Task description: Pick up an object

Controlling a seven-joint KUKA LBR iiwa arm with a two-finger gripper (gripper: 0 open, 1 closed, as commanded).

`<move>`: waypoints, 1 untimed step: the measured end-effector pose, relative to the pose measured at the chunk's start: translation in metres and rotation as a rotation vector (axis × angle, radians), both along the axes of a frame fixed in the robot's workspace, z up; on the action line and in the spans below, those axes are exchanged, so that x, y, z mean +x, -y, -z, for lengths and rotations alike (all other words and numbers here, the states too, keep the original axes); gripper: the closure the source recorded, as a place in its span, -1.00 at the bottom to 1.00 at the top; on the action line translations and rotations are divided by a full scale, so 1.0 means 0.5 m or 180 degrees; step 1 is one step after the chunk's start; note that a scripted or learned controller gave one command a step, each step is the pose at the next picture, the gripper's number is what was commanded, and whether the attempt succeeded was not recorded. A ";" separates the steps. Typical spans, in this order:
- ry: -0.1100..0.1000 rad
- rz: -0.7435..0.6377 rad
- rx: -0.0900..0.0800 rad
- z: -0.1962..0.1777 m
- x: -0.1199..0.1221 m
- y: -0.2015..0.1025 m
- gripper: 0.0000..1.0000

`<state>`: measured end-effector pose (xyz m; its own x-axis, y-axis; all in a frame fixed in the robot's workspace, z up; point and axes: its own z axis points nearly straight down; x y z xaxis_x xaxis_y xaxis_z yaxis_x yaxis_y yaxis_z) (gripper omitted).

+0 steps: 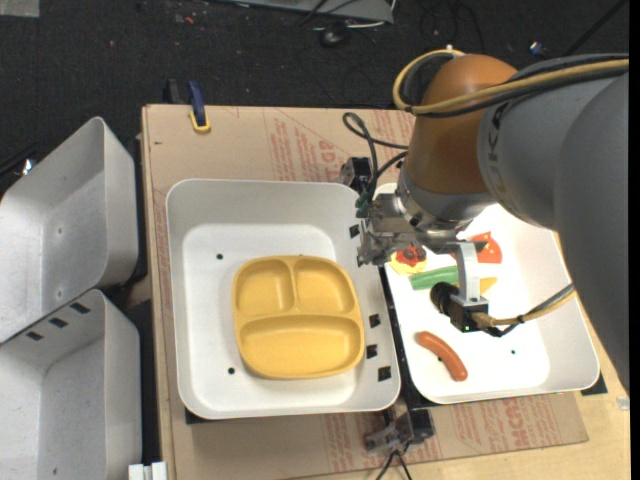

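My gripper (384, 238) hangs low over the left rim of the right bin (560, 368), under the grey arm with its orange band. Just to its right lie a red and yellow toy (408, 260) and a green piece (430, 278). An orange-red piece (486, 249) and a small yellow piece (484, 286) lie further right, partly hidden by the arm. A reddish sausage (442, 355) lies apart near the front of that bin. I see nothing held in the gripper.
The left bin (200, 268) holds a yellow divided plate (297, 316) in its middle. The rims of both bins meet right under the gripper. Two grey-white containers (60, 228) stand off the bench at the left.
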<state>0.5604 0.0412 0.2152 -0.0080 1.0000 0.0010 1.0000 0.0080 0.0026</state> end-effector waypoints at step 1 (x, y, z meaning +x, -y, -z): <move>0.0003 0.0000 0.0001 -0.032 0.032 -0.099 1.00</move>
